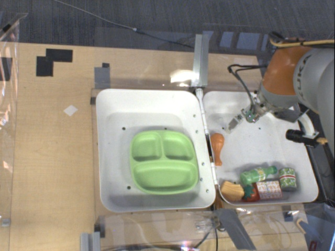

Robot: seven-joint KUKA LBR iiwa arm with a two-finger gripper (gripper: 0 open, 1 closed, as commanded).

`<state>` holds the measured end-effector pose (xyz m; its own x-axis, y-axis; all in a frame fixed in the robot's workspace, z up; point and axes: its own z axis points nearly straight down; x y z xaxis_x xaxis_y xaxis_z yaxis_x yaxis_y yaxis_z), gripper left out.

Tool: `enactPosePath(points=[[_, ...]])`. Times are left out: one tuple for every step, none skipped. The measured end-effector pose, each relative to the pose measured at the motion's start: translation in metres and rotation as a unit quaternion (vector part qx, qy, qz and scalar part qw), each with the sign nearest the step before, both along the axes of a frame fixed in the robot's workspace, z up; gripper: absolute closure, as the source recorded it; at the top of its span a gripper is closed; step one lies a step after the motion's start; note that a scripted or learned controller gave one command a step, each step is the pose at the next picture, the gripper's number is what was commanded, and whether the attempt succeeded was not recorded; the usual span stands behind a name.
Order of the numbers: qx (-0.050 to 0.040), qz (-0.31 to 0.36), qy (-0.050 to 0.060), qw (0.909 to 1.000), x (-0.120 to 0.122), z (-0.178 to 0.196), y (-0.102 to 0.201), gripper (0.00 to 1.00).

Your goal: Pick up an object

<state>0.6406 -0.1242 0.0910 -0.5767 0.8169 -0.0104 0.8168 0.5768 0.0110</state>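
Note:
My gripper [236, 121] hangs over the upper middle of the right bin [272, 140], below the arm's orange band [280, 72], with nothing visibly held. An orange drumstick-shaped toy [216, 148] lies against that bin's left wall, below and to the left of the gripper. Along the bin's front edge sit a green bottle [257, 174], a small can [287, 178], a red-and-white box [268, 190], a tan bread-like piece [232, 190] and a small red item [251, 195]. All of these are well apart from the gripper.
The left bin [112, 140] holds a green divided plate [164, 162]. A metal divider [201, 67] runs between the bins at the back. A black cable [238, 69] loops beside the wrist. Bare bin floor lies around the gripper.

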Motion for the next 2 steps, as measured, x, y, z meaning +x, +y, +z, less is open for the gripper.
enactPosePath(points=[[-0.0027, -0.047, 0.000, 0.9989, -0.056, 0.013, 0.030, 0.00], [0.0006, 0.000, 0.003, 1.0000, -0.041, 0.018, 0.017, 0.00]])
